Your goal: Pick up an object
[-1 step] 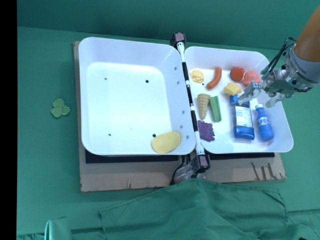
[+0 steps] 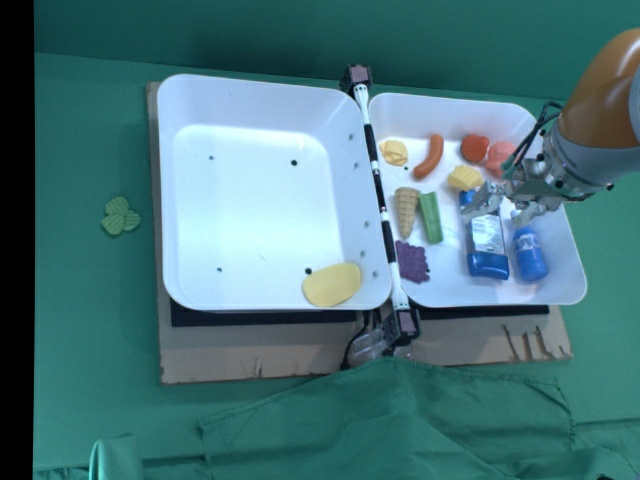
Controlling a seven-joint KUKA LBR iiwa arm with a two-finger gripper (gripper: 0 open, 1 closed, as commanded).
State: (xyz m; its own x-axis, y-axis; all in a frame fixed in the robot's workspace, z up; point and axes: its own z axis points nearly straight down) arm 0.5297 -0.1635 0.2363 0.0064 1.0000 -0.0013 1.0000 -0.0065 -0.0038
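My gripper (image 2: pixel 506 204) hangs low over the right bin (image 2: pixel 560 286), near its right side, and its fingers stand open and spread. Just below it lie a blue and white carton (image 2: pixel 488 247) and a blue bottle (image 2: pixel 529 253); neither is between the fingers. A small blue piece (image 2: pixel 466 199) shows beside the left finger. Around them lie a yellow piece (image 2: pixel 464 177), a red-orange item (image 2: pixel 474 148) and a pink-red item (image 2: pixel 499 155) that the wrist partly hides.
The right bin also holds an orange sausage (image 2: pixel 428 155), a yellow item (image 2: pixel 394 151), a cone (image 2: pixel 405 210), a green stick (image 2: pixel 431 217) and purple grapes (image 2: pixel 411 260). A yellow flat item (image 2: pixel 332 284) lies in the left bin (image 2: pixel 190 108). A green leaf shape (image 2: pixel 120 216) sits on the cloth.
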